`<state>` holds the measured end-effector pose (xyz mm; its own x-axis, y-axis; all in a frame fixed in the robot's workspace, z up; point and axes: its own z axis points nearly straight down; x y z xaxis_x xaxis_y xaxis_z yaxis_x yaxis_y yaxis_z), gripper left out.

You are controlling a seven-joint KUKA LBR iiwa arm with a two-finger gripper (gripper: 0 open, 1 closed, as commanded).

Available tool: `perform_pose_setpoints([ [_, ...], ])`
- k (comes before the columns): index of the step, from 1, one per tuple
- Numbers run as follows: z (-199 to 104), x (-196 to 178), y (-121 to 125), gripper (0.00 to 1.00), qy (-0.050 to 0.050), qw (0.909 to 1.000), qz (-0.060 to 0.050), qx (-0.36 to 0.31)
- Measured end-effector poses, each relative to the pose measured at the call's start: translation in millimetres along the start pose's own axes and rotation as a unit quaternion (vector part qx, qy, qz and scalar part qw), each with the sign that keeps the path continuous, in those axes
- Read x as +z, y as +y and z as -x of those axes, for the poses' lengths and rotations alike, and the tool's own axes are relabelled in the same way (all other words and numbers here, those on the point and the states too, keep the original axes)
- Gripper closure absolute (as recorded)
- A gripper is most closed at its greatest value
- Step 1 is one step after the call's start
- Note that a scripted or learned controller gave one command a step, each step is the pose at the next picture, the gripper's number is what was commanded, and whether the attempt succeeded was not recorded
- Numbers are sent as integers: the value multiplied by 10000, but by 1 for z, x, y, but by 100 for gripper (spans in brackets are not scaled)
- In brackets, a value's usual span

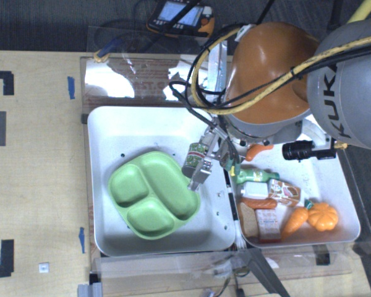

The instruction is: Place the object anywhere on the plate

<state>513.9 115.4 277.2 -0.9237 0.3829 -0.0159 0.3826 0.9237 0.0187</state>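
A green divided plate [151,193] with three compartments lies in the left white bin [111,129]. My gripper [196,176] hangs over the plate's right rim, close to the wall between the two bins. The large orange wrist band and grey arm rise above it to the right. The gripper's tip is small and dark against the plate, and I cannot make out any object in it.
The right bin [346,184] holds a green and white bottle [257,177], an orange carrot [295,220], an orange pumpkin [322,216], a red and white packet [268,223] and a small orange-red piece [258,149]. A handheld controller [179,14] and cables lie behind the bins.
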Motion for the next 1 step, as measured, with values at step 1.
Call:
perform_pose_setpoints([
  [1, 1, -10, 2, 100, -20, 10000, 23, -4],
])
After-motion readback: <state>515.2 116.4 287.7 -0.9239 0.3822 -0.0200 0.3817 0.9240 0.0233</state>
